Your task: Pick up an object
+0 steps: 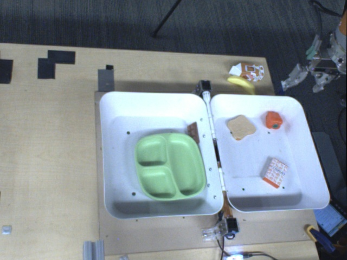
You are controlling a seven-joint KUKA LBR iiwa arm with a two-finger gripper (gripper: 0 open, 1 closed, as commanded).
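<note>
Approach step, nothing grasped. Left bin [116,145]: green divided plate [170,166]. Right bin [303,161]: tan slice [241,127], orange toy [274,120], small red-and-white packet [274,173]. Far right, outside bins: gripper [310,76], parted and bare. Next: swing left, descend over one item.

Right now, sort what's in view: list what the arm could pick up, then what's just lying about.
For picking up, in the right bin:
- tan bread slice
- orange toy
- small printed packet
- green divided plate, in the left bin

Lying about:
- yellow banana and a printed wrapper, on the bench beyond the bins
- gripper, off to the right
</note>
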